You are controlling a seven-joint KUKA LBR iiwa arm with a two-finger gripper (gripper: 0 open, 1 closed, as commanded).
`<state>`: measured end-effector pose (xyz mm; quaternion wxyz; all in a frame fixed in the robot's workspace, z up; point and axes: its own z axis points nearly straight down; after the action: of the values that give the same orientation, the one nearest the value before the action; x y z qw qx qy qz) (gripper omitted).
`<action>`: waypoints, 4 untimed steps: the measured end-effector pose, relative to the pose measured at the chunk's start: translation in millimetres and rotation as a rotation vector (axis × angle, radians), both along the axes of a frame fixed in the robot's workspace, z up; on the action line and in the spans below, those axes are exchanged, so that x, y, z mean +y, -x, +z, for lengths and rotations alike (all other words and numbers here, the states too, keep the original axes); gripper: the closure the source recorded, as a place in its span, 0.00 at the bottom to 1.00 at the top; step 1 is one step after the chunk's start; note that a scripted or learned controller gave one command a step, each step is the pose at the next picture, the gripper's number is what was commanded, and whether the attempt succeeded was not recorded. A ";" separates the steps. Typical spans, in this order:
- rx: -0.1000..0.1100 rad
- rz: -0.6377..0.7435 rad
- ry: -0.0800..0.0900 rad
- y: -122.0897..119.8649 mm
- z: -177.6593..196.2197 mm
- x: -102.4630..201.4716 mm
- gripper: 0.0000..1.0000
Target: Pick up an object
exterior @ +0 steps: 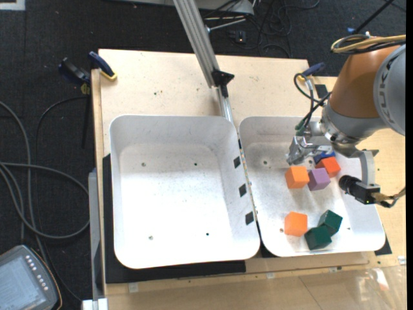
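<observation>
Target thing: I am taking the orange cube (297, 176) as the object to pick; it is lying in the right bin (264, 234), in the far half, just under the gripper (303, 148).
Position of target: it is touching the purple cube (319, 179) on its right side, and a second orange-red cube (331, 165) is sitting just beside that one, toward the far right.
Step in hand: I am judging that the arm (368, 95) is lowering onto this cluster, and the grasp is not yet made.
How to do it well: I am advising to bring the fingers down on the two free faces of the orange cube, the left one and the near one being open, and not on the side pressed against the purple cube.
Risk: I am expecting that one finger can land on top of the purple cube or push the whole cluster away, because the three blocks are so close.
Jaws: I cannot tell if they are apart or together; the metal wrist part is hiding them from above.
Look of the target: it is appearing as a small solid block, matt orange, with soft edges, probably foam and light.
Other things in the bin: another orange cube (295, 224) and two dark green blocks (323, 230) are lying at the near side, well apart from the gripper.
Left bin (129, 173): I am leaving it out of this step.
</observation>
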<state>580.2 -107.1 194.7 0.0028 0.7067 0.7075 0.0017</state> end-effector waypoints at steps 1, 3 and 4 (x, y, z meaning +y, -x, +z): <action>-0.001 0.001 0.001 -4.7 62.0 -6.0 1.00; 0.007 0.006 -0.002 3.2 68.8 40.3 1.00; 0.008 0.007 -0.003 4.2 56.8 94.3 1.00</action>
<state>576.0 -12.9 251.5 -0.0011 0.7041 0.7101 0.0001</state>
